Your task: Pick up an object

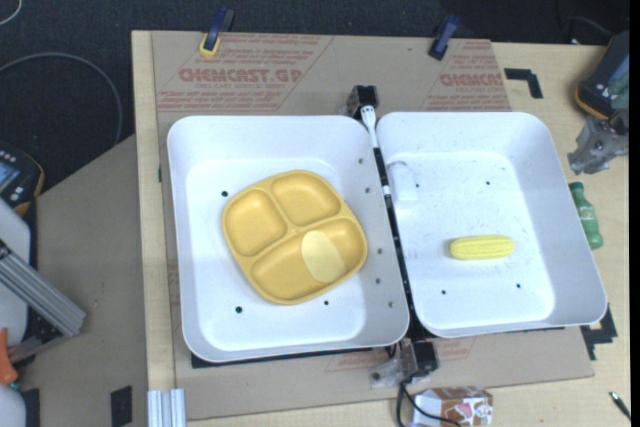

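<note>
White plastic forms both bins, each shallow with rounded corners and a raised rim; they sit side by side, rims touching along the centre line, on a flat tan surface [300, 65] printed with faint red lettering.

Left bin [195, 145]: holds a yellow plate [285, 220]. The plate is a rounded, glossy moulding divided by ridges into three compartments, two smaller ones toward the far side and one larger toward the near side. A pale yellow oval disc [322, 255] lies flat in the larger compartment. Small dark dots mark the bin floor around the plate.

Right bin [530, 145]: holds a corn cob [481, 248], a short yellow cylinder with a ribbed, kernelled texture, lying on its side near the floor centre, apart from every wall. The floor is speckled.

Two blue clamps [215, 30] grip the far edge of the surface.

Gripper [598, 150]: grey metal, located at the right edge of the view, above the surface beyond the right bin's rim, well apart from the corn cob. Whether it is apart or together cannot be determined. A green object [587, 215] lies just beside the right bin's outer rim, below the gripper.
</note>
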